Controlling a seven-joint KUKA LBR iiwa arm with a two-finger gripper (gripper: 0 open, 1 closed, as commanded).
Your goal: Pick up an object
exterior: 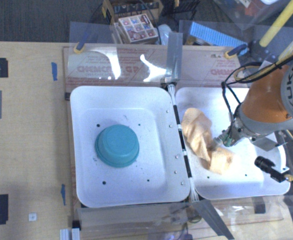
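A crumpled tan cloth (201, 139) lies in the right bin (246, 181), against its left wall. My gripper (223, 141) is low over the cloth's right edge, touching or nearly touching the fabric. The arm's orange band sits just above it and hides much of the wrist. A teal upside-down bowl (117, 145) rests in the middle of the left bin (86, 109), well away from the gripper.
A raised divider (179, 134) separates the two bins. A clear panel stands along the back of the bins. Black cables loop over the right bin's far corner. A black fitting (269, 168) juts out near the right bin's front right.
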